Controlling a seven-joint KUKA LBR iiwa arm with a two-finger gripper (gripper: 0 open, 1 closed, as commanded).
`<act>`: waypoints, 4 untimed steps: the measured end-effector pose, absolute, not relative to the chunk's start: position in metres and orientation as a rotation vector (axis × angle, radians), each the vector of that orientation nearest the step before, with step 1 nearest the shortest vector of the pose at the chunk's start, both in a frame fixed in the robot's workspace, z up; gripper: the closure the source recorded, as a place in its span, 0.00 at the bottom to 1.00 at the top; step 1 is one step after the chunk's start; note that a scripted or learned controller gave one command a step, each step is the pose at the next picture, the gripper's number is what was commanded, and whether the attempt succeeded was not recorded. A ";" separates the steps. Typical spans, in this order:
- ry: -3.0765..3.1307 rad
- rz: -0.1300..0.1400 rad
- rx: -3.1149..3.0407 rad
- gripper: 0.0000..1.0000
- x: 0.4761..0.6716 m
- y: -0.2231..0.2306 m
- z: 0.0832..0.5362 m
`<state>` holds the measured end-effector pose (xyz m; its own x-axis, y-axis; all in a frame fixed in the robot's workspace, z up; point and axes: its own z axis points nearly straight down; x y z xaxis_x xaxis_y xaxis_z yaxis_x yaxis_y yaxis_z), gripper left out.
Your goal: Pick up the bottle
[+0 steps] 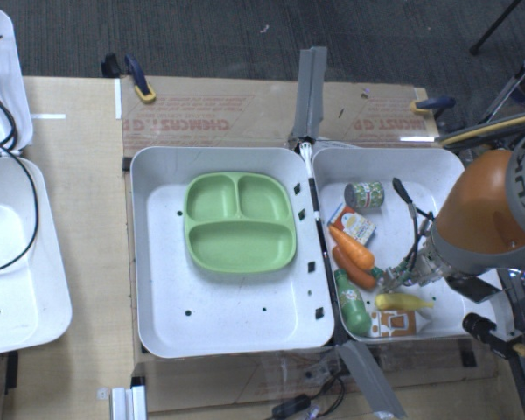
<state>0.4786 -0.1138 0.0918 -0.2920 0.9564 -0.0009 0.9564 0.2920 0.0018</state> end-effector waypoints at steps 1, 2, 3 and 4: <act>2.577 -0.002 1.798 1.00 0.490 -0.198 0.091; 2.499 0.001 1.900 1.00 0.479 -0.156 0.092; 2.654 -0.001 1.679 1.00 0.478 -0.159 0.106; 2.706 0.001 1.583 1.00 0.479 -0.146 0.093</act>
